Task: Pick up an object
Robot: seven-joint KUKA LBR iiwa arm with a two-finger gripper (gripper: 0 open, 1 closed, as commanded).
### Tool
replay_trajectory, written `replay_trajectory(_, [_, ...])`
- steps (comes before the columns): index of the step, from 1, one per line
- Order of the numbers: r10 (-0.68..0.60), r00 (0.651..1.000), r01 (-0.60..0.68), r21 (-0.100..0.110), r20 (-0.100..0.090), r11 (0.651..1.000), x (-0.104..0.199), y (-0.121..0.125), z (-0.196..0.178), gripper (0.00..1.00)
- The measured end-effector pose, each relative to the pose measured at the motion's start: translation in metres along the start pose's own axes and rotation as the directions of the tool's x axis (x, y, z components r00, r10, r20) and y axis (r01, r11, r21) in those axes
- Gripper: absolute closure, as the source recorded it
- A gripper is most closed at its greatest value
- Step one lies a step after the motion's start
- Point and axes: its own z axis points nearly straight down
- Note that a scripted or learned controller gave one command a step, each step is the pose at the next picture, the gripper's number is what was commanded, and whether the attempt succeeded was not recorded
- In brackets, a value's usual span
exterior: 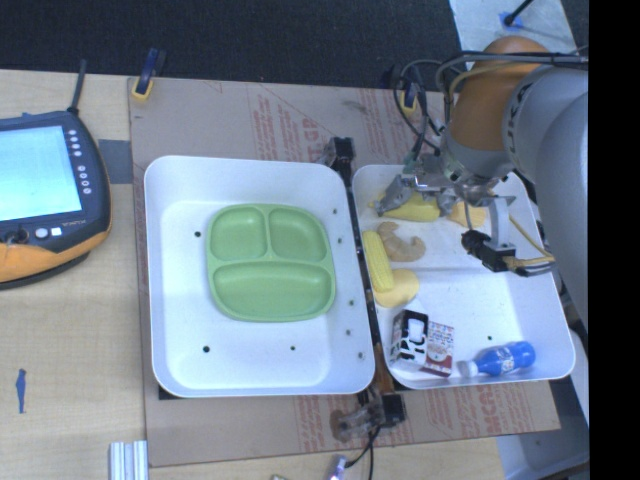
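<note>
My gripper (424, 185) hangs low over the far end of the right bin (540, 313), directly above a yellow banana-like piece (413, 209). Whether it touches that piece is hidden by the wrist. Just in front of it lie a tan lumpy piece (404, 243) and a yellow corn-like stick (376, 256) with a yellow lump (399, 288) beside it. Near the front wall of the same bin rest a black, white and red packet (424, 341) and a small blue bottle (503, 357) on its side.
The left bin (170, 298) holds a green divided plate (270, 261). A teach pendant (45, 193) lies on the bench at the far left. The grey arm with its orange band (485, 103) and cables covers the right bin's far right corner.
</note>
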Motion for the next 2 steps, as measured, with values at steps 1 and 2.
replay_trajectory(1, [0.001, 1.000, -0.001, 0.001, -0.002, 1.000, 0.072, -0.035, -0.087, 1.00])
replay_trajectory(2, [-0.001, 1.000, 0.001, 0.004, 0.000, 1.000, 0.130, -0.078, -0.085, 1.00])
